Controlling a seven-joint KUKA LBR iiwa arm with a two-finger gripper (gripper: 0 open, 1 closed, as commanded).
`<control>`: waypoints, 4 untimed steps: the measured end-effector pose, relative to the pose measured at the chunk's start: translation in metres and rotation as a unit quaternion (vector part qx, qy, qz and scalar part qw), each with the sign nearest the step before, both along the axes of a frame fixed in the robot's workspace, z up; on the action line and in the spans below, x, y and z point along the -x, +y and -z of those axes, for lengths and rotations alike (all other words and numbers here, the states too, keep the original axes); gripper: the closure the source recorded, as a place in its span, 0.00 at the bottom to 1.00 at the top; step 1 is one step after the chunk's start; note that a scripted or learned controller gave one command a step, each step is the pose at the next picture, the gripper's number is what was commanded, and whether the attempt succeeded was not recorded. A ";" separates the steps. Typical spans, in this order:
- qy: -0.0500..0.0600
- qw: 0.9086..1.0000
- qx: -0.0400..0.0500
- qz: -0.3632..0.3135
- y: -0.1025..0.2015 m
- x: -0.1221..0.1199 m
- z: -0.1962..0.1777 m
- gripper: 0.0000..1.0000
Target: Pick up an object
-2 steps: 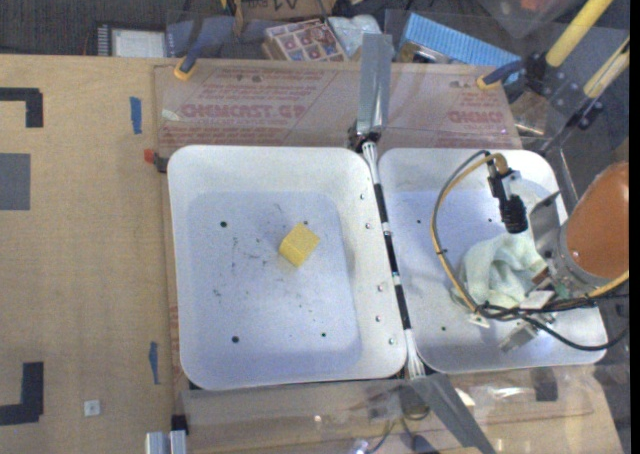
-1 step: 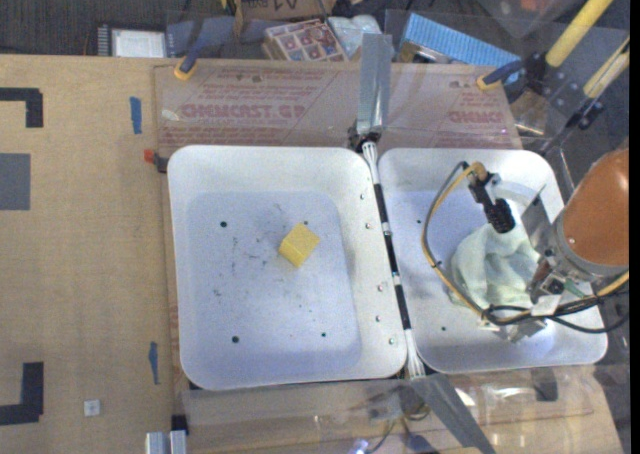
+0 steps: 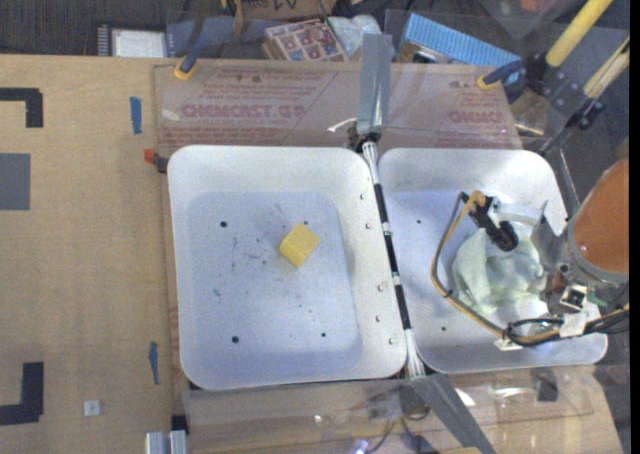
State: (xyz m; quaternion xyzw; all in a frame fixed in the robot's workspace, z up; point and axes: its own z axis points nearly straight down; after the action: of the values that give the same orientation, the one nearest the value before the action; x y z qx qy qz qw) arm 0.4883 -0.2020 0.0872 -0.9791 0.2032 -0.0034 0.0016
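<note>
A small yellow block lies near the middle of the left bin. In the right bin a pale, crumpled white-green thing rests toward the right side. My gripper is low in the right bin, right at that pale thing's right edge and partly covering it. The grey wrist and orange band come in from the right above it. Whether the pale thing is between the fingers is hidden.
A metal divider runs between the two bins. Cardboard sheets lie behind the bins, with boxes and clutter beyond. The wooden bench extends to the left.
</note>
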 end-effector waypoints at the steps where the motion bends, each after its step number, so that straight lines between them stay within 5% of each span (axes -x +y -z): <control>1: 0.000 0.995 0.001 -0.104 0.059 -0.022 0.000 0.00; 2: 0.000 0.995 0.001 -0.100 0.061 0.000 0.000 0.00; 4: 0.000 0.995 0.001 -0.105 0.041 0.001 0.000 0.00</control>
State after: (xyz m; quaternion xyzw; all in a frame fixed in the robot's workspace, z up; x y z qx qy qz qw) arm 0.4869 -0.1606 0.0870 -0.9950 0.0997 -0.0037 0.0014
